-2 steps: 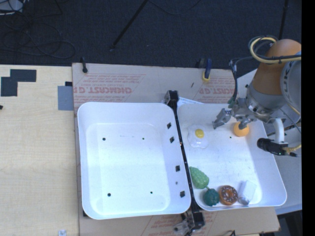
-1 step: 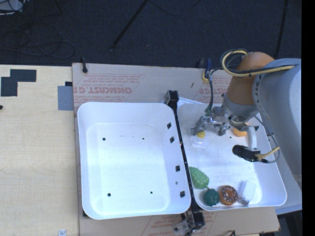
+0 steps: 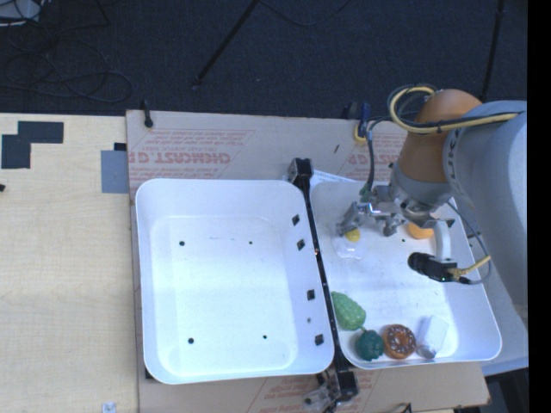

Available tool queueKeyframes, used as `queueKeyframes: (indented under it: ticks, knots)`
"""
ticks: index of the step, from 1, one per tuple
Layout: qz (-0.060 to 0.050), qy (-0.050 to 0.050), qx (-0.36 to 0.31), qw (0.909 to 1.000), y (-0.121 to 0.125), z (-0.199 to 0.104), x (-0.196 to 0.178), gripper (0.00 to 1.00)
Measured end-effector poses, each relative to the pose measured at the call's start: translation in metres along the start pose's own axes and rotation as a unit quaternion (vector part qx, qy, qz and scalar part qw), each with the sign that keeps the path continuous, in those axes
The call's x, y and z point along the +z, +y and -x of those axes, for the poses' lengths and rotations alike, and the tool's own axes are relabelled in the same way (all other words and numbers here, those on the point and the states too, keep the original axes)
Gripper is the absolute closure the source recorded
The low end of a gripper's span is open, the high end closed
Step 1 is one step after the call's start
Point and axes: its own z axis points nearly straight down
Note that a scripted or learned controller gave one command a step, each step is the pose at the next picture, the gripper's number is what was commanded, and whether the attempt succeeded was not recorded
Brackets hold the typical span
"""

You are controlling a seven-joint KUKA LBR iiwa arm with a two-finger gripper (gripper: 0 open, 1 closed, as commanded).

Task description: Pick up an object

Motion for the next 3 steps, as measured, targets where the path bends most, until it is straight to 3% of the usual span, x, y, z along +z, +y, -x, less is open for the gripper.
queueKeyframes:
  ticks: [3]
  knots:
    - [0.000, 0.000, 0.000, 1.0000, 0.0000, 0.0000, 0.0000, 0.00]
